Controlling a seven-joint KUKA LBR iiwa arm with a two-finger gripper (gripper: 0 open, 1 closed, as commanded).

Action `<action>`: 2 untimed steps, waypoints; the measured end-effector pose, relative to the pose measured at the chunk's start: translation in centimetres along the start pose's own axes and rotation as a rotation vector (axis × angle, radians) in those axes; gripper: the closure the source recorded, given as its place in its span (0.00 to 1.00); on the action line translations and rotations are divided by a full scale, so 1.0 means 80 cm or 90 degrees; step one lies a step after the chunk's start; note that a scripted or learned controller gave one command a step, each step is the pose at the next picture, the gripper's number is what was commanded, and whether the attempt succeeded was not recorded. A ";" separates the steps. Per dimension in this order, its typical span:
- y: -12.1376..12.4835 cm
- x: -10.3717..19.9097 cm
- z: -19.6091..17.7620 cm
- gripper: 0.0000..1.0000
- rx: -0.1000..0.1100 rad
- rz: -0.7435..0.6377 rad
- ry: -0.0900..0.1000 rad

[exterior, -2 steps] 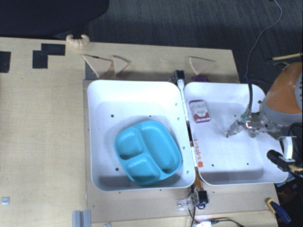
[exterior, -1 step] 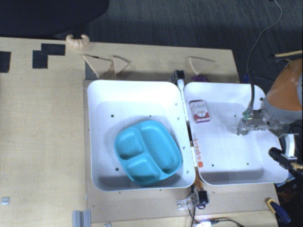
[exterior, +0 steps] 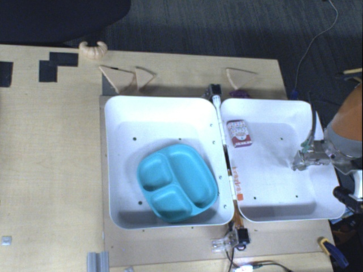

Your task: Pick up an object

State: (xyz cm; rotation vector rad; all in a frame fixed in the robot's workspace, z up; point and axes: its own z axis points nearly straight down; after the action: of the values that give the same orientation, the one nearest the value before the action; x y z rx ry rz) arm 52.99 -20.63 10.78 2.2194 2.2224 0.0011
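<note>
One blue three-compartment plastic tray [exterior: 177,182], left bin [exterior: 119,152] | one small red-white carton [exterior: 239,134], right bin [exterior: 283,205] | gripper [exterior: 303,162] at right rim, finger state unclear

The arm [exterior: 347,130] is cut off by the right edge, so just its wrist part is seen. The gripper [exterior: 300,162] is small and blurred, and its fingers cannot be told apart. The print on the small red and white box [exterior: 239,133] is too small to read.
</note>
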 end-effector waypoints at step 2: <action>0.066 0.001 -0.013 1.00 -0.001 -0.003 -0.001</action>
State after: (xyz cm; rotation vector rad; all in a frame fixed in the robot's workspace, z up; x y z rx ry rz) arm 58.24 -20.56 11.79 2.2127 2.2260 0.0028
